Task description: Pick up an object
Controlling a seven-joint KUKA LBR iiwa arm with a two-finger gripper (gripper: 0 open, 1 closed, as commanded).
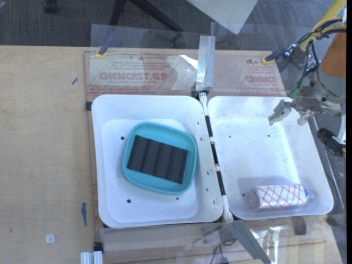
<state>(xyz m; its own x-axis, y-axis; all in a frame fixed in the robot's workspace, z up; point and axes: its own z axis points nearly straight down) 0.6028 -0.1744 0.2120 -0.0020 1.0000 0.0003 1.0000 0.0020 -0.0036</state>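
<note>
White plastic forms both shallow bins: the left bin [107, 202] holds a teal dish [159, 157] with a dark ribbed insert, and the right bin [247, 125] holds a roll wrapped in red-and-white lattice print [279, 196], lying on its side near the bin's front right corner. The gripper [290, 113] hangs over the right bin's far right edge, well apart from the roll, with its two fingers spread and nothing between them. The orange band [334, 59] shows above it.
</note>
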